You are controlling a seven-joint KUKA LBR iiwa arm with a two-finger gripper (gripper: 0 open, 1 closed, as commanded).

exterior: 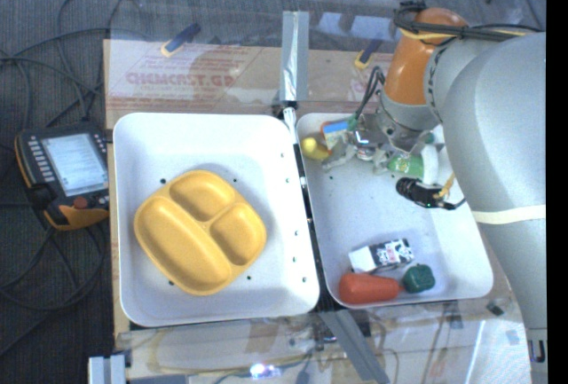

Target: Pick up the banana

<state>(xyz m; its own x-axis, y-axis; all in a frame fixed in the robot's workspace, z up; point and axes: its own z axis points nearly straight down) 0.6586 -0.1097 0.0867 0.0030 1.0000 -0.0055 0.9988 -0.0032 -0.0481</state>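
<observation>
Far left, off the bench: teach pendant (58, 165) on the grey carpet, screen lit, with loose cables around it. A cardboard sheet (204, 81) with faded red print lies under the far side of the bins.

Left bin (142, 143): holds one yellow three-compartment plate (200, 231). It sits a bit left of centre, turned so it lies diagonal to the bin walls.

A metallic strip (291, 54) runs away from the gap between the two bins.

Right bin (355, 214):
- banana (311, 147) is in the far-left corner, close to the wall by the gap. Only a small rounded yellow bit shows. It lies on the bin floor.
- gripper (344, 152) is low over the bin's far end, just right of the banana and pointing toward it. Touching or a hair apart: cannot tell.
- Jaw state is too cluttered and small here, so cannot tell whether spread or pressed together. The banana does not show as pinched.
- A light green thing (408, 166) sits right of the gripper, partly hidden under the wrist. Type unclear.
- Near edge: a white and black box (382, 255), a red-orange rounded thing (368, 287) just in front of it, and a dark green lump (419, 278) just beside the red one. All three are well apart from the banana.

The grey arm (497, 125) comes in from the right over the bin's right side, with its orange band (413, 72) above the wrist.
</observation>
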